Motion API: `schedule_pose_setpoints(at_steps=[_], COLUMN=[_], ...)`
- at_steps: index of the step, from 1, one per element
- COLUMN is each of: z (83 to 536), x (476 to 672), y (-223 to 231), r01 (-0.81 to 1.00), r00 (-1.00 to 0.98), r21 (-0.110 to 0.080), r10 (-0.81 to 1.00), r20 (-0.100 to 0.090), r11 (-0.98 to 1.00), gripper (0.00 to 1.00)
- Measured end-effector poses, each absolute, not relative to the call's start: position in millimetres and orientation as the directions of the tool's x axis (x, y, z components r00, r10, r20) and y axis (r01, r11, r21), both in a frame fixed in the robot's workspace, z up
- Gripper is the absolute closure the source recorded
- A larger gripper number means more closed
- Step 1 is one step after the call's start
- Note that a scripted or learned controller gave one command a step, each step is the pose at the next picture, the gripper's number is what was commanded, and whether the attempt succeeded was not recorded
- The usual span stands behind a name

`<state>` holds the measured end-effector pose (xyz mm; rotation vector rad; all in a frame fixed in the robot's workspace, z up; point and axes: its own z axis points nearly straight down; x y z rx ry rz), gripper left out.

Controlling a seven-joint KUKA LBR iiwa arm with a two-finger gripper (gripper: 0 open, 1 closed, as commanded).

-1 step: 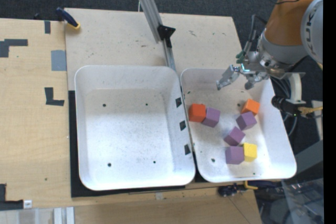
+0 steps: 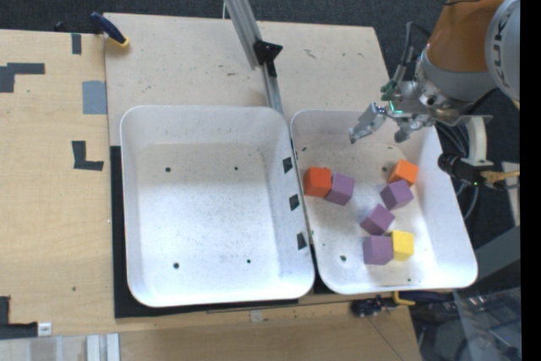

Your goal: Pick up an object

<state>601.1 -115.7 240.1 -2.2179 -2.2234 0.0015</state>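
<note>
Two fingers spread apart on the gripper (image 2: 385, 124), nothing between them, so we'd call it open and empty. It hangs over the upper part of the right bin (image 2: 448, 216), tilted down toward the left. Just below it sits an orange cube (image 2: 404, 172), touching a purple cube (image 2: 396, 194); further below come another purple one (image 2: 378, 220), then a purple (image 2: 378, 249) and yellow (image 2: 403, 245) pair side by side. Down and left of the gripper, an orange block (image 2: 318, 181) butts against a purple block (image 2: 341, 188). We reckon the blocks just lie loose as targets, any will do. The arm (image 2: 469, 38) comes in from the right, orange band up high, wrist bent downward. The left bin (image 2: 135, 182) is well off to the gripper's left.
</note>
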Motion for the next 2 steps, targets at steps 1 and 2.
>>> schedule_pose_setpoints(at_steps=[1,2], z=[192.6,140.0], x=[608.2,612.5], y=[-113.2,-121.3], r01=[1.0,1.0], r00=[-0.002,-0.001], r21=[-0.005,-0.006], r10=[1.0,1.0], r20=[-0.001,-0.001], r11=[0.002,0.001], gripper=[0.0,0.0])
